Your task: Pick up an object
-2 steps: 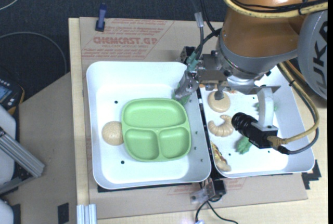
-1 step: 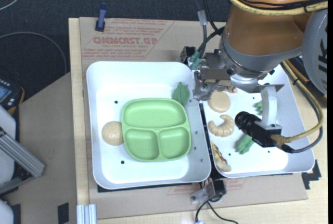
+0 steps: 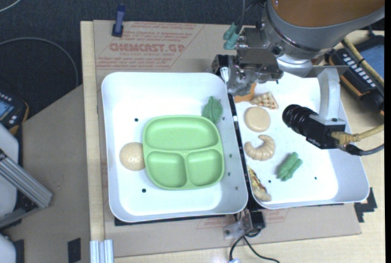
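Gripper: hung low over the far left corner of the right bin, at the end of the grey arm with its orange band, reaching in from the right. Degree of opening: could not be told from this angle; likewise whether anything was held.

Orange piece: lay directly beneath the gripper, partly hidden by it, close to the right bin's left wall. Kind not made out.

Ridged beige pastry: lay just right of the orange piece; touching or merely beside, could not be told.

Round beige disc: lay flat, just nearer than the ridged beige pastry.

Croissant: lay nearer again, just beside the round beige disc, curved.

Green pod: lay right of the croissant and apart from it, at a slant.

Mottled piece: lay in the near left corner of the right bin, against the wall. Too small to identify.

Left bin: stood beside the right bin, the two rims meeting.

Green divided plate: three compartments, sat in the middle of the left bin.

Beige bun: rested against the plate's left edge.

Green leafy piece: lay at the plate's far right corner, touching its rim.

Board: red-lettered, lay under both bins, with a blue clip at its far left edge.
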Controlling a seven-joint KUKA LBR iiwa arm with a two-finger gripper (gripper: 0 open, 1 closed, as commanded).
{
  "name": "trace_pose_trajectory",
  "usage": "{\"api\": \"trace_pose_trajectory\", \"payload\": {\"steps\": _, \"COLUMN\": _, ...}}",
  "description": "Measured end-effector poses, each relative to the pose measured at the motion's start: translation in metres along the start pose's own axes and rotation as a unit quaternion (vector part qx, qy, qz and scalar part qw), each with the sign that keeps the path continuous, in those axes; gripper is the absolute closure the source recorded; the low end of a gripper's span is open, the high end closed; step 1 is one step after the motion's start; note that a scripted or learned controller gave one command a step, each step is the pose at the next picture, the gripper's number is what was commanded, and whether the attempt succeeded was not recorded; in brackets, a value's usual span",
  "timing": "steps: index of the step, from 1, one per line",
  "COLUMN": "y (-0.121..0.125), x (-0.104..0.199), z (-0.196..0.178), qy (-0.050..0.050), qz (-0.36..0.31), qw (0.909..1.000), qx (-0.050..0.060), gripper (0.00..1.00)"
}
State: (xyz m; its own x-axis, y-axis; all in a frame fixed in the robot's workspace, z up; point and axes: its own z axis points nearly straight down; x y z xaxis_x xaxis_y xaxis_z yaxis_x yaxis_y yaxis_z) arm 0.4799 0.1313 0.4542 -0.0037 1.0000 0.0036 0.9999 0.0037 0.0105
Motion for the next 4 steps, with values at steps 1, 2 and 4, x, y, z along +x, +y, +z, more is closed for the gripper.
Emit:
{"api": "trace_pose_trajectory", "payload": {"steps": 1, "y": -0.004, "x": -0.017, "z": 0.14, "qy": -0.004, "qz": 0.004, "qw": 0.9999, "qx": 0.013, "gripper": 1.0}}
{"api": "trace_pose_trajectory", "payload": {"steps": 2, "y": -0.003, "x": -0.038, "z": 0.143, "qy": -0.002, "qz": 0.004, "qw": 1.0, "qx": 0.007, "gripper": 1.0}}
{"api": "trace_pose_trajectory", "payload": {"steps": 4, "y": 0.0, "x": -0.078, "z": 0.022, "qy": -0.002, "qz": 0.002, "qw": 1.0, "qx": 0.003, "gripper": 1.0}}
